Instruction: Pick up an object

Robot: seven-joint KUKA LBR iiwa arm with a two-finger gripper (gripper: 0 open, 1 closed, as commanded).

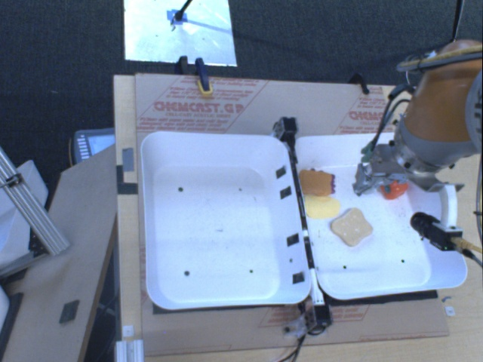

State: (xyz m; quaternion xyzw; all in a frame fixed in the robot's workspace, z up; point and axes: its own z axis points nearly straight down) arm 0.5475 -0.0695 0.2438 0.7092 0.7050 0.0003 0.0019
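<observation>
The right bin (392,274) holds several toy food pieces. A tan toast slice (352,227) lies near its middle. A flat yellow piece (323,208) sits just left of it, and a brown block with a purple edge (317,182) lies behind that, by the bin's left wall. A red-orange piece (393,191) rests toward the back right, partly hidden by the arm. My gripper (364,182) hangs low over the bin between the brown block and the red-orange piece, with nothing seen in it.
The left bin (219,157) stands beside the right one, joined by a black clipped divider (296,210). A black fitting (432,230) on the arm juts over the right bin's right side. Cardboard (204,104) underlies both bins.
</observation>
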